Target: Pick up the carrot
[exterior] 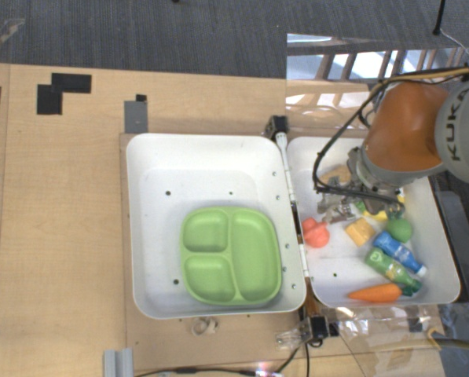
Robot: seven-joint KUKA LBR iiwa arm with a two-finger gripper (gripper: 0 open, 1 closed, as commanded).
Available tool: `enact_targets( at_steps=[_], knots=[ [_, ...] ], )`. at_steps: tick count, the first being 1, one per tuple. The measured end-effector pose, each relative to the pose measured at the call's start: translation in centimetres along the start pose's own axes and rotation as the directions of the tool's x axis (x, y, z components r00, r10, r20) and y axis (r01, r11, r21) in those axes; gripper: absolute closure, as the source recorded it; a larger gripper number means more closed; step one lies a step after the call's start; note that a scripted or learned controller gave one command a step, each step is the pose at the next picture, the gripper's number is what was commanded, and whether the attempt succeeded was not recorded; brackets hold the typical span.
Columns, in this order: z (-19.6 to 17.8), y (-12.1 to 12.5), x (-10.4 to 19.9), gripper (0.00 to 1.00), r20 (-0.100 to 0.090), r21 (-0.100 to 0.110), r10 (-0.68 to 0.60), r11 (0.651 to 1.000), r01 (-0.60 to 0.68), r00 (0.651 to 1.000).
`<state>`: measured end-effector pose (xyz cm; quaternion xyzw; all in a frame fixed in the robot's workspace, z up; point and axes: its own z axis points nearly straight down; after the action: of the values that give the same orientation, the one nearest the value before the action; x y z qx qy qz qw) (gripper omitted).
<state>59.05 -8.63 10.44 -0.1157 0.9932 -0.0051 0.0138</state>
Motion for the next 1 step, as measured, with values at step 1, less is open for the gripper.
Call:
enact_targets(
  at_steps=[1],
  knots=[
    [0.05, 0.03, 0.02, 0.00, -0.001, 0.000, -0.001, 1.000, 0.001, 1.000]
  ],
)
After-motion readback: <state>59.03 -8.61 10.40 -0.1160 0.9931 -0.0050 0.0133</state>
